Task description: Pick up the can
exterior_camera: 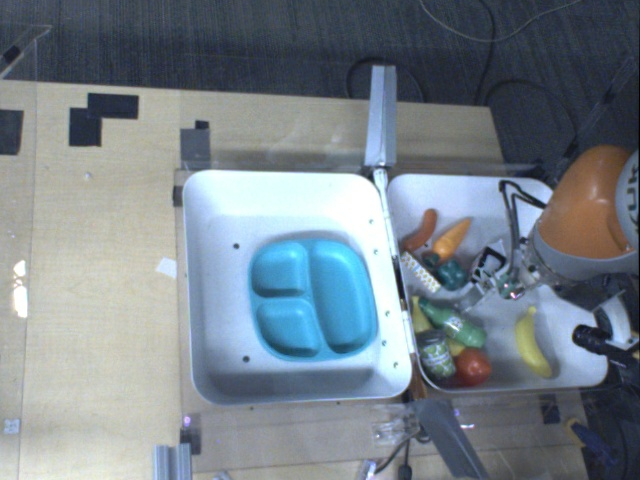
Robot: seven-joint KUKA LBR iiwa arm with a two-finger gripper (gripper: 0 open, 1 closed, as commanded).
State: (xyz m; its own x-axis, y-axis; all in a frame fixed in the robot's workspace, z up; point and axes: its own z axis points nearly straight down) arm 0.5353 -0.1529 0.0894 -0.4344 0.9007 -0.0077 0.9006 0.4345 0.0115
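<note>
Pale wooden surface [100, 298] carrying two white bins: the left bin [200, 268] contains a blue divided tray [312, 298], and the right bin [575, 368] has a jumble of toy food. The can [435, 355] stands in the right bin's near-left corner, just beside a red tomato [474, 368], at about eight o'clock from the hand [497, 280] and apart from it. Grey arm with an orange band [585, 218] reaches in from three o'clock, the hand low over the clutter beside a banana [532, 345]; whether it is gripping anything cannot be told.
</note>
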